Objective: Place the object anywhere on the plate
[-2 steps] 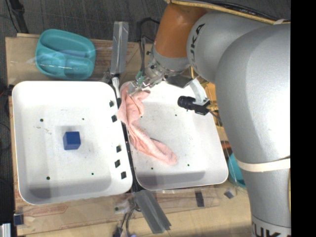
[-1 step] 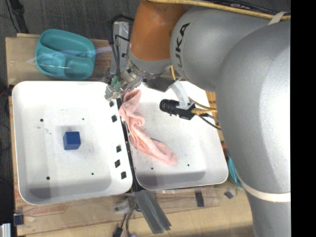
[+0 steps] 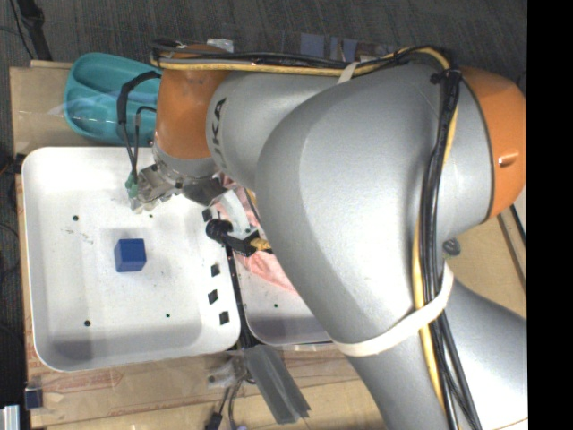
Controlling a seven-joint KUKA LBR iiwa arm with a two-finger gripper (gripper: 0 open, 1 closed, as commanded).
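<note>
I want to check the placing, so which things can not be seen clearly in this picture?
- Pink plate, camera view: mostly covered by the grey arm.
- Right bin: largely behind the arm.
- Tool: too small and blurred to read.
- Teal object above the left bin: partly behind the arm's orange band.

Sitting side by side on the surface (image 3: 54, 392): two shallow white bins, the left bin (image 3: 54, 330) lying in full view, the right bin (image 3: 286, 331) showing just a strip of rim and floor. Resting at the far left corner, just beyond the left bin's rim, a teal plastic item (image 3: 94, 106). Lying past the near edge, a grey bracket (image 3: 277, 388). Stretching behind, dark carpet (image 3: 269, 7).
</note>
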